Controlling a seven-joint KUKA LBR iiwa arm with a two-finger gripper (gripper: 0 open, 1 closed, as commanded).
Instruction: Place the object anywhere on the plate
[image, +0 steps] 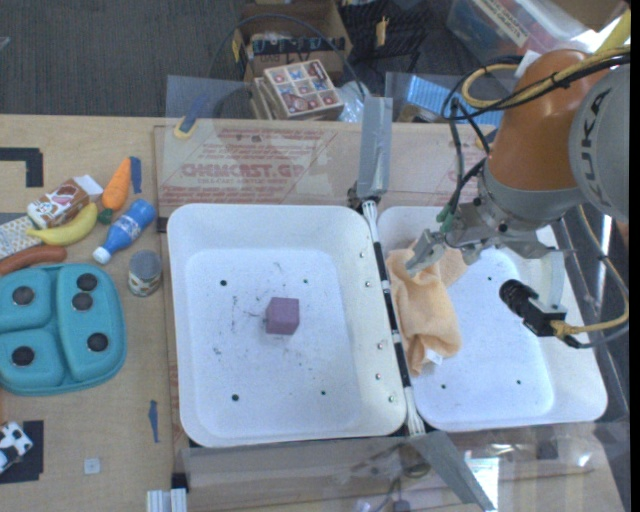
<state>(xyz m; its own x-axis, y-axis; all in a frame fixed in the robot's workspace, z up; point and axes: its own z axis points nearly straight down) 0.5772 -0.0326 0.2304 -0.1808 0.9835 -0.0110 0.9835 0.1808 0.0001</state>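
- Starting at the far left, a teal divided plate (55, 345) lies flat on the bench, outside both bins; this is probably where the object must end up
- Just above and beside it are a banana (60, 228), a carrot (118, 185), a small bottle (125, 228) and a grey can (145, 272)
- Next comes the left bin (180, 300), with a purple block (282, 316) alone near its middle, well apart from the claw
- In the right bin (520, 390), a tan cloth (430, 310) is crumpled against the left wall, its long axis running from the claw down towards the bin's near edge
- The claw (432, 248) sits right at the cloth's upper end, touching or just above it, so I take the cloth to be the object; whether the claw is wide, narrow or pinching fabric I cannot tell
- The arm (545, 130) reaches in from the right
- The move turns on one fact: the plate lies well to the left of the claw, beyond the whole left bin, so the cloth needs a firm hold and a long carry leftward
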